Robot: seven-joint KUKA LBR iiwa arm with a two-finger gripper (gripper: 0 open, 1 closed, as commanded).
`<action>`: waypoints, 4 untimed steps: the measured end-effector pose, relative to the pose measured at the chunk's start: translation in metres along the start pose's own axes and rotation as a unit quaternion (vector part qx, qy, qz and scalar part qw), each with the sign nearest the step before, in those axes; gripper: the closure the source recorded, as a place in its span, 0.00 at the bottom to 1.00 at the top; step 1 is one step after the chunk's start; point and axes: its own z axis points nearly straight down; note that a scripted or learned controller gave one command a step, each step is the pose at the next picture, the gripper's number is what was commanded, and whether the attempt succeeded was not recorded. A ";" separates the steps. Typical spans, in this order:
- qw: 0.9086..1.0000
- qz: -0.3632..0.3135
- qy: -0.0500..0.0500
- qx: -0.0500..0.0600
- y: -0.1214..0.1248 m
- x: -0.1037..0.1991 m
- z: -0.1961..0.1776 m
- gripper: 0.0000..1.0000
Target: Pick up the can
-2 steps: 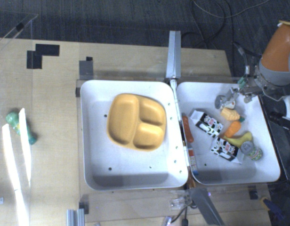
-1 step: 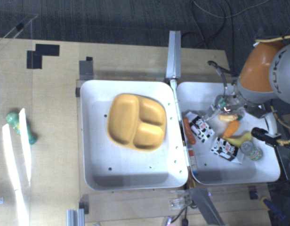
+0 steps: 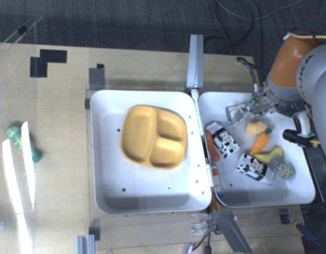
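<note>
**Desk:** Where does the pick stand?

**Photographer:** Not yet made. The small round grey-green metal can point(image 3: 281, 168) lies in the right-hand white plastic bin point(image 3: 306, 196), near its right wall, just beside a yellow banana-shaped toy point(image 3: 268, 154). The metal two-finger gripper point(image 3: 238, 111) hangs over the far-left part of that bin, well apart from the can, nothing between its fingers; they look parted, though the view is small.

**Desk:** So what is left?

**Photographer:** By my reading, everything: the reach, the close, the lift.

**Desk:** Any labels?

**Photographer:** None legible. Two black-and-white cow-patterned cartons point(image 3: 225, 141) carry print too small to read. A yellow three-compartment plastic tray point(image 3: 154, 137) sits upside down in the left-hand white plastic bin point(image 3: 107, 194).
</note>
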 end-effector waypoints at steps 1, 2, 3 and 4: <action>1.000 0.017 -0.004 -0.001 0.002 0.019 -0.001 0.00; 0.999 0.032 0.003 0.000 -0.005 -0.008 0.000 0.00; 0.996 0.084 -0.001 0.001 -0.002 0.011 -0.009 0.00; 0.997 0.080 0.004 0.000 -0.013 -0.038 0.000 0.00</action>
